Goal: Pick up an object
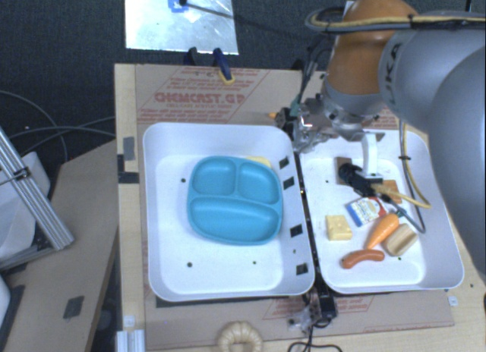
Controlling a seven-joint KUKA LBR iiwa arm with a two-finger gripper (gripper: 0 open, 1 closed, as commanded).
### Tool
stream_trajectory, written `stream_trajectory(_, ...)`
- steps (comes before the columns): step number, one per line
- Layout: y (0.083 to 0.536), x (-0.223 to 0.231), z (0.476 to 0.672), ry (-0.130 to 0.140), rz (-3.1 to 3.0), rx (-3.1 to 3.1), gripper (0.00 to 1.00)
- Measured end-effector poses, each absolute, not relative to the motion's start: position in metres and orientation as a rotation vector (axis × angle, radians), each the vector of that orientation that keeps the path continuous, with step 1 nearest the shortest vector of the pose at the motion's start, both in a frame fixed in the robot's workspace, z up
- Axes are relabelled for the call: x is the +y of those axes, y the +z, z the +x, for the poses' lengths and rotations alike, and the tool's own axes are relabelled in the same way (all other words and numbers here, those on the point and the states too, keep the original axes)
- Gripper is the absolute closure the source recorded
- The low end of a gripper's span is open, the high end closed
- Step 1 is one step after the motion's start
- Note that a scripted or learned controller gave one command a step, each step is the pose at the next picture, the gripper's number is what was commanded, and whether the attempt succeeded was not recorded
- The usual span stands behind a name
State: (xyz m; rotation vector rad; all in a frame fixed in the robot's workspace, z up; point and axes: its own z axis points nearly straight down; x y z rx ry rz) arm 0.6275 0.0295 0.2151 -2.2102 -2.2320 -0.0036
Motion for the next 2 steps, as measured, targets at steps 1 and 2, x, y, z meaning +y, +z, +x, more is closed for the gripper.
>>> stream_trajectory(1, 0.2205, 0.0124, 0.6245, -0.002, -2.221, -2.223, 1.00)
stream_trajectory(2, 0.2258, 0.0180, 0.6169, -0.002, -2.216, -2.226, 1.00)
